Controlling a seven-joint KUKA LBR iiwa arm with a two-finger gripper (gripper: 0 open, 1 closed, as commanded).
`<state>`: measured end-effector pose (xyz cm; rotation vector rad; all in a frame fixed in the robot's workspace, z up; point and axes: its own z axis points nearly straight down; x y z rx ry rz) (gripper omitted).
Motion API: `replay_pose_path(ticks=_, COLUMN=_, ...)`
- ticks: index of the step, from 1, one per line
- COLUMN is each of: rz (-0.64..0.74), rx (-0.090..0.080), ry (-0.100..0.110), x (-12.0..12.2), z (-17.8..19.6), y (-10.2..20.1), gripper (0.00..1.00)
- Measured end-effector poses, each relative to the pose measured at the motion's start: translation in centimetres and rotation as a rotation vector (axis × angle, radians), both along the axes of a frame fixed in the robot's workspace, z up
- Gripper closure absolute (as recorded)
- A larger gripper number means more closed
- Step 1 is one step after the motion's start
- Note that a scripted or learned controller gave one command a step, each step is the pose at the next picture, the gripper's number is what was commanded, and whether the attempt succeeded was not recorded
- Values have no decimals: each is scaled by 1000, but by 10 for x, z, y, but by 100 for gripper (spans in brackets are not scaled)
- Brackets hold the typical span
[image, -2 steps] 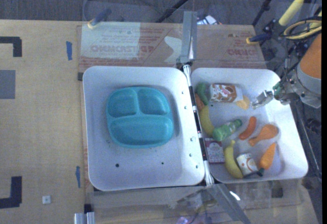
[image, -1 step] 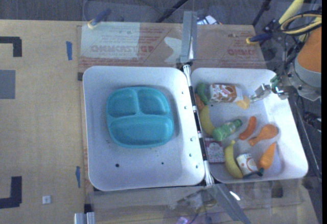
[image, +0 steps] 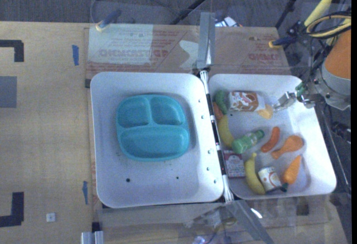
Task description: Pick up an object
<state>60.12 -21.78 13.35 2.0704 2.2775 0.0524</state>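
Note:
The right bin holds several small things. A white and brown pouch lies at its back, with a dark green item to its left. Below them are a yellow banana, a green bottle, a small orange carrot and an orange piece. Along the front lie a red packet, a second banana, a small can and another carrot. My gripper hangs over the bin's back right part, just right of the pouch, with nothing visibly held.
The left bin carries a teal divided plate. A metal divider stands behind the seam between the bins. The arm's orange band and cables crowd the right edge. Tan bench top spreads to the left.

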Motion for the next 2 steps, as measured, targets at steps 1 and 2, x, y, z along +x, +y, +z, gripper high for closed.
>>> replay_pose_path(ticks=1, rz=-152, rx=21, ry=65, x=12, z=35, y=13, gripper=0)
replay_pose_path(ticks=2, rz=-71, rx=28, ry=63, x=4, z=-36, y=10, gripper=0)
